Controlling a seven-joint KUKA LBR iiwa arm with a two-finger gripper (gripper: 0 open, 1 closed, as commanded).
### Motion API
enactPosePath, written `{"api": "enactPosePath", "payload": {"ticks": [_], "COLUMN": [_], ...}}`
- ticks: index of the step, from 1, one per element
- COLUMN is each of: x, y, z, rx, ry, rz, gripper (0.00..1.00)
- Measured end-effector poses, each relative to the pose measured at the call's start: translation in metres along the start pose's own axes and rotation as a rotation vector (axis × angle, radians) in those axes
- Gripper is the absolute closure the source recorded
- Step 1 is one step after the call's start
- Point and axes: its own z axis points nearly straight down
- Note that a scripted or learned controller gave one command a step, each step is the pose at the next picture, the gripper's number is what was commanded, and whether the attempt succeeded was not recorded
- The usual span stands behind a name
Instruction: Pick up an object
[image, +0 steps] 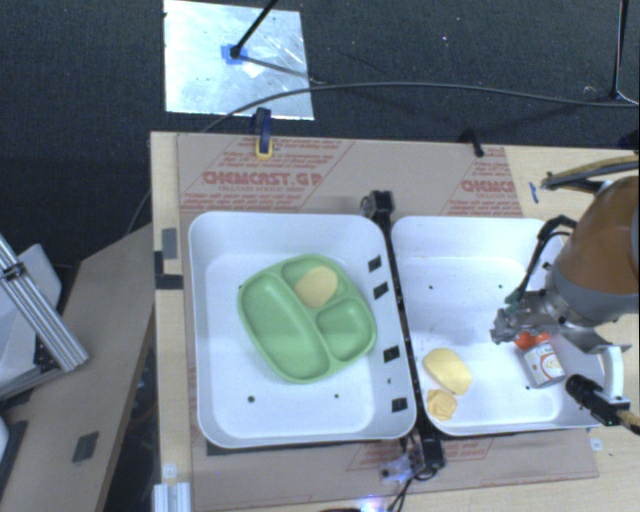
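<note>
My gripper hangs low over the right side of the right bin, directly above a small white bottle with a red-orange top that lies against the bin's right wall. Two yellow pieces sit at the bin's front left: a larger one and a smaller one near the front rim. In the left bin rests a green divided plate with a yellow piece in its upper compartment.
A black divider with clips runs between the bins. Cardboard lies under both bins. A metal frame stands at the left, off the bench. The arm's body covers the right bin's far right corner.
</note>
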Motion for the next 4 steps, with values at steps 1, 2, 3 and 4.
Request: {"api": "enactPosePath", "payload": {"ticks": [1,2,3,4], "x": [0.002,0.002,0.051,0.099], "y": [0.009,0.01,0.01,0.007], "z": [-0.044,-0.082,-0.074,-0.067], "rx": [0.0,0.0,-0.001,0.0], "ry": [0.0,0.0,0.0,0.001], "rz": [-0.001,-0.002,-0.002,-0.003], "gripper": [1.0,1.0,1.0,1.0]}}
